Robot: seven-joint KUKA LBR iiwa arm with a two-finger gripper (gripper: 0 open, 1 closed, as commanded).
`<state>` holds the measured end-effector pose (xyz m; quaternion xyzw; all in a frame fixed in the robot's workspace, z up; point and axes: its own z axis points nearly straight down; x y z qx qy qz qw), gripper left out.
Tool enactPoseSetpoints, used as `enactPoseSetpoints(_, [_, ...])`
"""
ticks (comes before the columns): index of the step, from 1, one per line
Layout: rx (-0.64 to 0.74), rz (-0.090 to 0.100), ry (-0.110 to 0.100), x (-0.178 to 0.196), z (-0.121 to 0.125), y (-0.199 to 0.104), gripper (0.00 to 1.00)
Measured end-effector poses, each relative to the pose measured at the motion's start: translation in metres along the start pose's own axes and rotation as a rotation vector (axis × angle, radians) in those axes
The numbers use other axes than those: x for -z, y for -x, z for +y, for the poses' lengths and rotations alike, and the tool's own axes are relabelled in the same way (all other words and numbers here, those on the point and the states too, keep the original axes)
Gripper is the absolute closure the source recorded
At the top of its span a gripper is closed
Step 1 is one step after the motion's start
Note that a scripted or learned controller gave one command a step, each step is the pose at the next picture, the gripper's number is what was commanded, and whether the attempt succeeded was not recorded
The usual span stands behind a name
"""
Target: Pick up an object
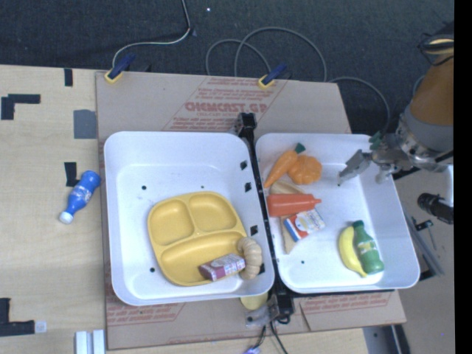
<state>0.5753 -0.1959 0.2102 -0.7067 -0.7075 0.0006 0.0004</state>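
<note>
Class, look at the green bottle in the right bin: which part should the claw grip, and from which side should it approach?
Grip the green bottle across its body, coming from above. It lies flat on the bin floor, tight against the banana on one side, so one finger probably has to wedge between the two. The claw hovers over the right bin's far edge.

I see tray [193,236] in left bin [122,198]; carrot [280,165], banana [349,251], bottle [366,247] in right bin [391,220].
</note>
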Motion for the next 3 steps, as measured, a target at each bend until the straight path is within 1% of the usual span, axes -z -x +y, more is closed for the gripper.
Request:
enactPoseSetpoints(1, [0.005,-0.004,0.009,-0.129,0.047,-0.055,0.00])
enactPoseSetpoints(2, [0.005,-0.003,0.006,-0.124,0.096,-0.092,0.00])
enactPoseSetpoints(3, [0.002,-0.003,0.004,-0.114,0.094,-0.090,1.00])
